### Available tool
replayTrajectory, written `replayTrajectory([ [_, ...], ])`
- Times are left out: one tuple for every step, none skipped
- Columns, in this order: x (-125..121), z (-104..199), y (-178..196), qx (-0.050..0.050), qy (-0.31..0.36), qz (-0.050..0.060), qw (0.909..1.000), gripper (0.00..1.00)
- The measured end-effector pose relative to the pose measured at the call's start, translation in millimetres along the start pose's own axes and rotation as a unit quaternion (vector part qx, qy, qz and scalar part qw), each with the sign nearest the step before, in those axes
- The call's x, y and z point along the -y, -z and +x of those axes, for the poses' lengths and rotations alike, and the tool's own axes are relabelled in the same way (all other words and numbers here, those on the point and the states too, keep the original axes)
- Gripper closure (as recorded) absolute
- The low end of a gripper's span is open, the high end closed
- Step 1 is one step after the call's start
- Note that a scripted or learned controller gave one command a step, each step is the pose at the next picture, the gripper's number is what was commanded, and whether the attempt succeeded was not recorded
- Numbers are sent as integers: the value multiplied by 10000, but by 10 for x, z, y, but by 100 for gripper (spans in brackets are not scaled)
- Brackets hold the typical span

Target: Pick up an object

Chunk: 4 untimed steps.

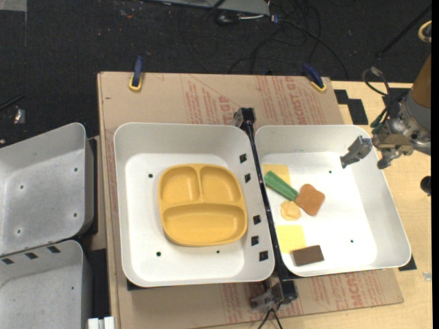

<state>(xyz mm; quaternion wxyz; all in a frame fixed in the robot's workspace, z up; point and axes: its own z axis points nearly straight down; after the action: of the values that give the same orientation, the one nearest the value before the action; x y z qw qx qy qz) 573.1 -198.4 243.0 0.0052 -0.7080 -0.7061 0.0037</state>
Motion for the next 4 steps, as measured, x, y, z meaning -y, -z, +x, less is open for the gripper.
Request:
replayTrajectory([
  [-25, 8, 75, 13, 18, -62, 10000, 0],
  [34, 77, -405, 6, 12, -41, 10000, 0],
  [56, 110, -1047, 2, 10, -32, 10000, 0],
  [48, 115, -1529, 11, 5, -60, 10000, 0],
])
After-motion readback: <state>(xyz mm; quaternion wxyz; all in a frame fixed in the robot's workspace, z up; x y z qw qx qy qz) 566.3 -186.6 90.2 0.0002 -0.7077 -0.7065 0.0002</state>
